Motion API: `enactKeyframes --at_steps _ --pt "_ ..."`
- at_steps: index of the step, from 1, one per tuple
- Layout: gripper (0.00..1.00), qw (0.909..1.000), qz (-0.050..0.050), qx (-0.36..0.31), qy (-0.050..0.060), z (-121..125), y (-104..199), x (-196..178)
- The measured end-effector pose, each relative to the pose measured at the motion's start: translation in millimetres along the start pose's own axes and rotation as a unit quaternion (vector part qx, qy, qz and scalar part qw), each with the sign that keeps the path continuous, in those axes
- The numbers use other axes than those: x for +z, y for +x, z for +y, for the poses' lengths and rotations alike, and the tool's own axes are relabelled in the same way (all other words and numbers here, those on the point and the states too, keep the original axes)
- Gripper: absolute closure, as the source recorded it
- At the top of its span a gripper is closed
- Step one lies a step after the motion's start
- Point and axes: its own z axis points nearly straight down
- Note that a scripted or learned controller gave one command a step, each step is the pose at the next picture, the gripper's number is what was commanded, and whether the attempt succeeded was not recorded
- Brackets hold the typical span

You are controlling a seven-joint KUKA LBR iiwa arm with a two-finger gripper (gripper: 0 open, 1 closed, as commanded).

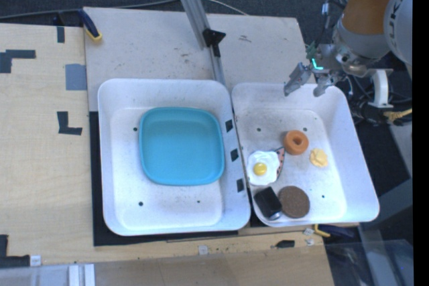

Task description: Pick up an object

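We see the pincer [309, 84] hanging over the far rim of the right bin [358, 164], its two grey fingers [295, 81] spread apart with nothing between them. Both fingers slant down and toward the left. The grey arm [375, 7], with its orange band at the top right corner, reaches in from the right.

Nearer to us in the same bin lie the small things. An orange ring [295, 142] sits near the middle, round, so we can name no long axis for it. Just to its right is a small yellow lump [319, 157]. To the ring's left and nearer is a toy fried egg [263, 167], yolk up. Nearer still, a brown disc [293, 201] lies flat, touching a black block [267, 202] whose long axis runs on a slant.

The left bin [117, 164] holds a blue plate [181, 146], lying flat at its middle.
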Motion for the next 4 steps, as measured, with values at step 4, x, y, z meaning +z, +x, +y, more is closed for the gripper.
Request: enactKeyframes --at_steps 4 --pt "0.0 1.0 0.0 0.0 0.002 -2.7 -3.6 154.6"
